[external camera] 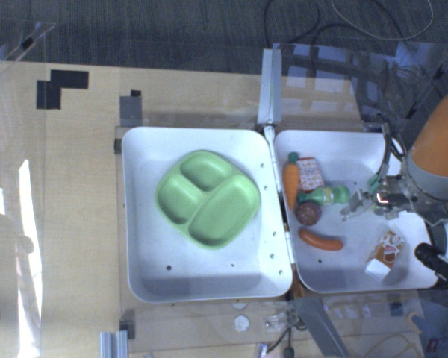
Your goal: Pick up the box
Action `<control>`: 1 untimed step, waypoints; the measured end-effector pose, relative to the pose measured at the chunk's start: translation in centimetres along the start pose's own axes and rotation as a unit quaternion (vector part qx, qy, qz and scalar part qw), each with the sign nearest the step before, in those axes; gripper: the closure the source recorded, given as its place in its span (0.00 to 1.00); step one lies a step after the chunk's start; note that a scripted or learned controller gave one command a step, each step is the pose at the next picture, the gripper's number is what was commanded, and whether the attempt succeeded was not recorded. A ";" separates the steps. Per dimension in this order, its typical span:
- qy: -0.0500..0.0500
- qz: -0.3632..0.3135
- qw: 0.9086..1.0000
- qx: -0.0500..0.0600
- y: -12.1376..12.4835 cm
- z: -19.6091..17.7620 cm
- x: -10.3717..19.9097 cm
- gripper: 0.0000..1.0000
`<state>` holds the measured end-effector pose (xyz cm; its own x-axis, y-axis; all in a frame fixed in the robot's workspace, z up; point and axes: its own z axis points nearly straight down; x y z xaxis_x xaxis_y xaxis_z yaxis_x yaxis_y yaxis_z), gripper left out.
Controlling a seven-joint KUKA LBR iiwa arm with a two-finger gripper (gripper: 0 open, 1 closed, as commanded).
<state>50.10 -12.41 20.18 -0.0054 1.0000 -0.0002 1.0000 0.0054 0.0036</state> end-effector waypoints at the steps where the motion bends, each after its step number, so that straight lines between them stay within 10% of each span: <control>1: 0.000 0.018 1.000 -0.005 -0.9 11.3 2.3 0.00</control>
<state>49.18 -10.12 8.91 0.0306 0.9995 0.0006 0.9994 -0.0306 0.0146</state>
